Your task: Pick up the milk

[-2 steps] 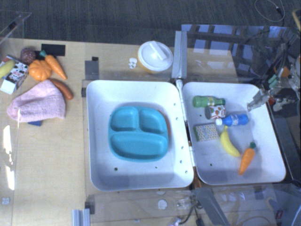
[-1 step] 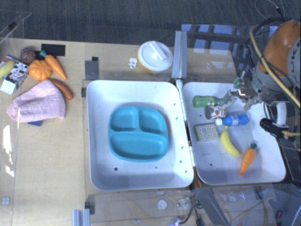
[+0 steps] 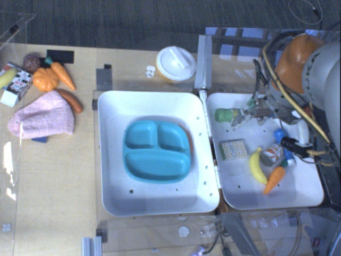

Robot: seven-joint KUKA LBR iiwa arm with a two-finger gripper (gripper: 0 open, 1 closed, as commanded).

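Milk, a small carton, lies in the right bin between banana and carrot, not yet lifted. Tool hovers near the green bottle, well apart; grip unclear.

A: Around the milk carton, what crowds it?

B: The banana just left of it, the carrot just below, a blue piece above, cables at its right.

A: Any open floor?

B: Well left of it past the sponge, and the bin's lower-left corner.
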